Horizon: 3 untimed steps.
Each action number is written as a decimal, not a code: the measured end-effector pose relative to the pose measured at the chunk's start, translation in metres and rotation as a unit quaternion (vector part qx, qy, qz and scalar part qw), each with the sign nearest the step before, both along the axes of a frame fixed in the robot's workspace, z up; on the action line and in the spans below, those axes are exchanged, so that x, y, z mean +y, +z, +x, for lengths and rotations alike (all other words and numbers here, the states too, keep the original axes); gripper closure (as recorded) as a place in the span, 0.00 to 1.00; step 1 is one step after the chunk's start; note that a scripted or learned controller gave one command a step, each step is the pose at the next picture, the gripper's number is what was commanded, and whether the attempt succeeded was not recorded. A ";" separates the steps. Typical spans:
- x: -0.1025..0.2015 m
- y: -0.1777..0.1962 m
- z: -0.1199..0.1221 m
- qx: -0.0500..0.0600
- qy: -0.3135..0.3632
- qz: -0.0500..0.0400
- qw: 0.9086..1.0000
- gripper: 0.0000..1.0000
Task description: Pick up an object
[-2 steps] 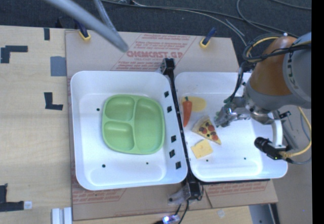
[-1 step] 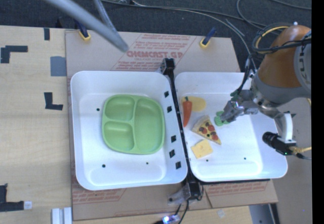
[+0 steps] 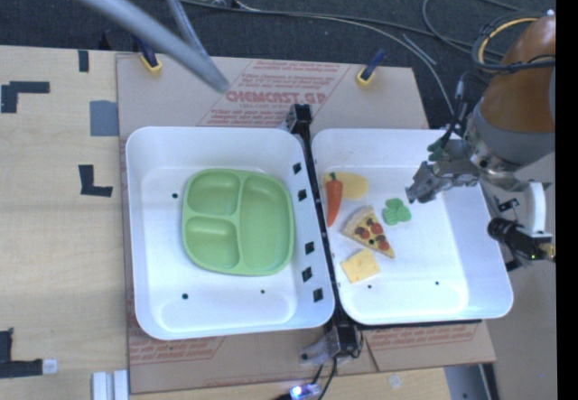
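Gripper: the gripper (image 3: 423, 190) hangs at the frame's right, over the right bin (image 3: 470, 285); whether it is apart or together I cannot tell.
Nearest object: green broccoli toy (image 3: 396, 211), just left of and below it.
Others: pizza slice (image 3: 370, 232), cheese wedge (image 3: 360, 266), carrot (image 3: 333, 197), clustered left of centre.
Carrot axis: runs top to bottom, leafy end up.
Risk: a descent could nudge the rounded broccoli aside.
Left bin (image 3: 144, 209): green divided plate (image 3: 238, 221).

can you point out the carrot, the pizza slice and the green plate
carrot (image 3: 333, 199), camera view, middle of its orange body, by the right bin's left wall
pizza slice (image 3: 369, 232), camera view, centre of the topped wedge
green plate (image 3: 238, 221), camera view, on the ridge where its three compartments meet, in the left bin
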State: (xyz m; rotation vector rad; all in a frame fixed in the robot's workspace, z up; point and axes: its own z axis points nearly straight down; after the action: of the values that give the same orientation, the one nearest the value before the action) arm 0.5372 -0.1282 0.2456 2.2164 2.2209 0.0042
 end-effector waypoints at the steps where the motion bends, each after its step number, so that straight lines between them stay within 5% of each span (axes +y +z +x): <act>1: 0.048 0.004 -0.006 0.002 0.002 0.001 1.000 1.00; 3: 0.152 0.008 -0.017 0.003 0.002 0.001 1.000 1.00</act>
State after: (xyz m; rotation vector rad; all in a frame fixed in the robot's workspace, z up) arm 0.5205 0.0234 0.2536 2.2159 2.2299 -0.0008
